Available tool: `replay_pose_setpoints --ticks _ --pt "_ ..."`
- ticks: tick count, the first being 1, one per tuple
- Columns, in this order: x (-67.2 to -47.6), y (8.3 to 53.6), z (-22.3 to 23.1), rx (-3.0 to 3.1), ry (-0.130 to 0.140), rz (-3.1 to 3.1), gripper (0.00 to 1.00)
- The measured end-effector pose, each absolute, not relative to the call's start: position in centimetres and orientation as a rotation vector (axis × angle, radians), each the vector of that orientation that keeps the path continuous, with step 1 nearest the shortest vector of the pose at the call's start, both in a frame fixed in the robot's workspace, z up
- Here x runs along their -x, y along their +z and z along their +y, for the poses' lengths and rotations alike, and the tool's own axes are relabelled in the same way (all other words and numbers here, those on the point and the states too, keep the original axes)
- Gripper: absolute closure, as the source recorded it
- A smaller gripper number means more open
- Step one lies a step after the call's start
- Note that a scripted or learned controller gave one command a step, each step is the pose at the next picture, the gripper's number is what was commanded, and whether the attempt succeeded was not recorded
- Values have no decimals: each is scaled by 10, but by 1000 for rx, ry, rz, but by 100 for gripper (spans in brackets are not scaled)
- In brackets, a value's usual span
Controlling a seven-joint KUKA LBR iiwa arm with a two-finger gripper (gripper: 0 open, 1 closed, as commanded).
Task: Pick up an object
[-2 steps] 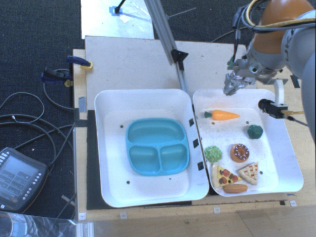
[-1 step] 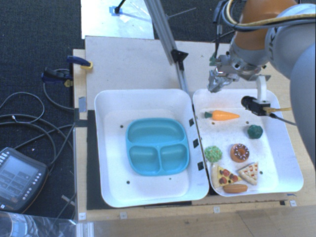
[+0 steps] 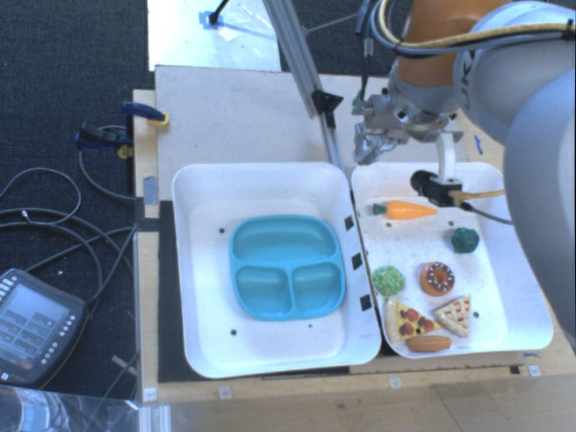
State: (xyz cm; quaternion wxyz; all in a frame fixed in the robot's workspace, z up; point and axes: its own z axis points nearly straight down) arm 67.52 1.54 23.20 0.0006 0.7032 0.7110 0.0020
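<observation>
Overhead, you look down on a worktop (image 3: 234, 115) bearing two white bins side by side; the left bin (image 3: 202, 331) holds a blue divided plate (image 3: 288, 266); the right bin (image 3: 504, 304) holds a toy carrot (image 3: 407, 210), a dark green ball (image 3: 464, 239), a broccoli floret (image 3: 389, 281), a doughnut (image 3: 437, 278), two pizza slices (image 3: 454, 315) and a hot dog (image 3: 428, 342); your gripper (image 3: 371, 148) hangs at the right bin's far rim, apart from the carrot; whether it is released or clenched, you cannot tell.
</observation>
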Motion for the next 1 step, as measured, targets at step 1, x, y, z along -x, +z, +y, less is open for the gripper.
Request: replay_pose_setpoints --ticks 1 --pt "-671 235 58 -2209 4 2231 100"
